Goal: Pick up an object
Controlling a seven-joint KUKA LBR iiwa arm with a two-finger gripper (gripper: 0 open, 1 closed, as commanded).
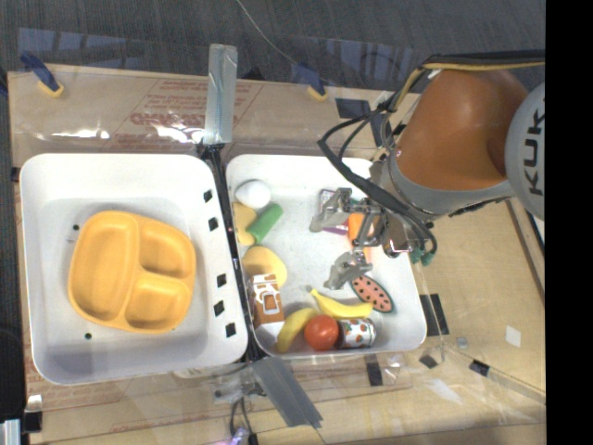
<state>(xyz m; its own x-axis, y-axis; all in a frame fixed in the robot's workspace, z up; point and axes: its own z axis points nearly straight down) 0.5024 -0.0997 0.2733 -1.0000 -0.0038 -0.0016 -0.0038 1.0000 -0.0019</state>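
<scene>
Right bin (pixel 408 295) — crowded | gripper (pixel 340 239) spread wide, holding nothing | watermelon slice (pixel 372 292) — beside lower finger

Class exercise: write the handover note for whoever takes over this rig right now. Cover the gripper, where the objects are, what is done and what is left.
Gripper: open, holding nothing, low over the right bin.
Nearest objects: watermelon slice and banana just in front of it; tomato, green cylinder and white egg elsewhere in that bin.
Left bin: yellow divided tray.
Done: nothing picked up.
Left: close on one object and lift.
</scene>
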